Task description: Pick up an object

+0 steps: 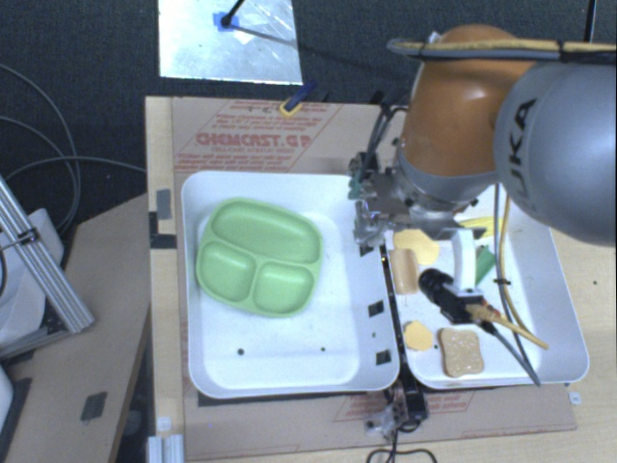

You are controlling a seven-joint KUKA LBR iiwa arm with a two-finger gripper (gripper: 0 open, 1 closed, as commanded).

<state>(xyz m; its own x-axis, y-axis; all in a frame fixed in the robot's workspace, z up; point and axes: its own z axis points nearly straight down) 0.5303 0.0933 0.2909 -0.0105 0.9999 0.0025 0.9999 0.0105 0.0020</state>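
My gripper (369, 228) hangs low over the divider between the two bins, at the left edge of the right bin (569, 355). Just to its right lie a pale yellow wedge (416, 246) and a tan block (404, 270). Further toward the front of that bin sit a small yellow round piece (417, 336) and a slice of toast (461, 351). A green piece (485, 259) and a yellow strip (476, 224) lie partly hidden under the arm. I see nothing held by the gripper.
A light green divided plate (258, 256) lies in the left bin (289, 365). The big grey and orange arm covers the back of the right bin. A brown cardboard sheet (253, 135) lies behind the bins.
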